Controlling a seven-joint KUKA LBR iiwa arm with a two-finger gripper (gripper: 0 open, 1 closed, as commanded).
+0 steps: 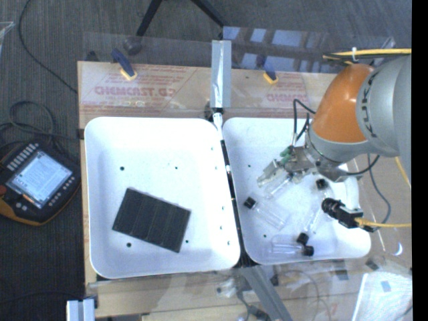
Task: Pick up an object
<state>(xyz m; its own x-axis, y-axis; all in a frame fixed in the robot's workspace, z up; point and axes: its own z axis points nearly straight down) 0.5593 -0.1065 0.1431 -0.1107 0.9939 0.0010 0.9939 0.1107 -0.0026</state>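
A flat black rectangular pad (151,219) lies at a slant in the left bin (107,139), near its front. Several small clear vials with black caps lie in the right bin (254,136): one (264,211) near the bin's left wall, one (289,249) by the front wall, and one (309,226) just right of these. My gripper (271,181) hangs over the middle of the right bin, pointing left, with its pale fingers spread and nothing visibly between them. The nearest vial lies just below it in the view.
The grey arm with its orange band (341,112) covers the right bin's far right part. A black cable plug (334,210) with a yellow lead hangs at the bin's right side. A pendant (37,179) lies on the floor left of the bench.
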